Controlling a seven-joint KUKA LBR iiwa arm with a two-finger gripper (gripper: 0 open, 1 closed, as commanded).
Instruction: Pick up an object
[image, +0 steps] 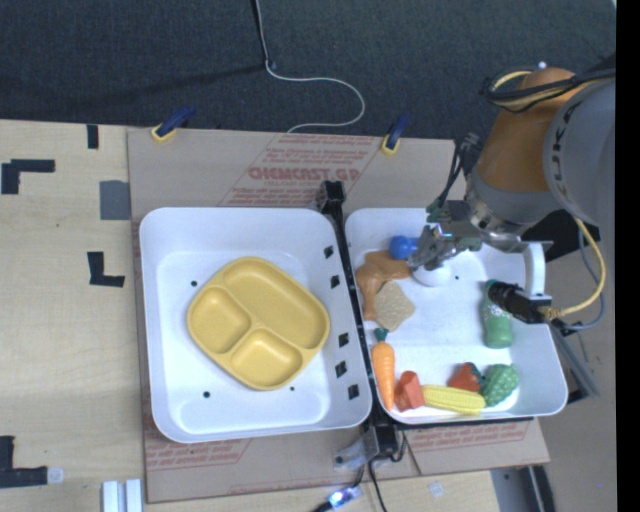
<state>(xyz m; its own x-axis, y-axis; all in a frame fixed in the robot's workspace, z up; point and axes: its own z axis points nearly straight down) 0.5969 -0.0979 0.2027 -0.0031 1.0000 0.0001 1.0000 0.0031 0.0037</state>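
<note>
Overhead, the arm reaches in from the right, and its gripper (436, 250) hangs over the far-left part of the right bin (530, 405). Whether it is open or closed cannot be told from this angle, and nothing can be seen held in it.

Just left of the gripper lies a small blue object (402, 246), close to the bin's far wall. A white round piece (433, 276) sits right below the gripper's tip, though contact cannot be judged. Beside these, against the divider between the bins, rests a tan-orange lump (377, 270), with a brown bread slice (394, 307) touching its near side.

Along the near edge of the right bin sit a carrot (383, 368), a red piece (408, 391) and a yellow corn cob (452, 399), crowded together. Behind the cob are a second red piece (463, 377) and a green broccoli-like floret (499, 381). A green oblong item (497, 328) lies near the right wall, apart from the rest.

The left bin (160, 300) holds a yellow divided plate (258, 322), lying flat near its middle. Both bins stand on a cardboard sheet (290, 170) on the worktop (60, 330).
</note>
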